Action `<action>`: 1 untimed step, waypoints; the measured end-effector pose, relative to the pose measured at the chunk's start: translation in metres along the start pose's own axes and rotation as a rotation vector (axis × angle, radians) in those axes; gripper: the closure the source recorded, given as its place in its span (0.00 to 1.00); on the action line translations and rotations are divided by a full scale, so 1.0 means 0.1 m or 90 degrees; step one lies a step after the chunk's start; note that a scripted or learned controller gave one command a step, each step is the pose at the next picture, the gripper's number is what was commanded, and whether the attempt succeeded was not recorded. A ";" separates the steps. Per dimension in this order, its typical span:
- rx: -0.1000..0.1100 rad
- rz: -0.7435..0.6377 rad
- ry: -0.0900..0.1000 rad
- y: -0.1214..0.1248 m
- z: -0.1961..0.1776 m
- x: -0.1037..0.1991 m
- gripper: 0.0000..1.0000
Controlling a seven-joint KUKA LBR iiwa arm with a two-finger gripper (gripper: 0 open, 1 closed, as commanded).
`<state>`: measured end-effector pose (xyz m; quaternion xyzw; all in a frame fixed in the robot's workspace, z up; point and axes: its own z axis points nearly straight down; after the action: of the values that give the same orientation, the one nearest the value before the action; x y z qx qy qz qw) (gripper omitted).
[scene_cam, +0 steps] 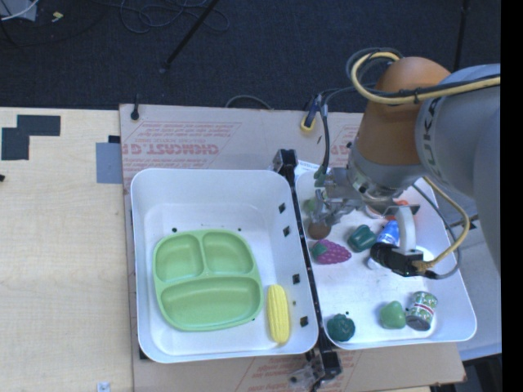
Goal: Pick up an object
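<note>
Claw (325,212) low in right bin (458,317), near the divider, directly above a brown object (317,229) beside the purple grapes (332,251); whether anything is pinched, cannot tell. Likely target: brown object. Left bin (147,219) carries green tray (206,280) and corn (279,313).

Robotics lab: KUKA arm (425,121) over two white bins (143,219) on a cardboard-covered bench (204,141); loose cables (155,6) on dark carpet, upper frame.
</note>
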<state>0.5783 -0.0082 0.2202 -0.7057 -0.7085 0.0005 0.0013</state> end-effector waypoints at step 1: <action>0.000 0.000 0.000 0.15 -0.12 0.52 1.00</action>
<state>0.5928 0.0442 0.2318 -0.7057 -0.7085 0.0002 0.0011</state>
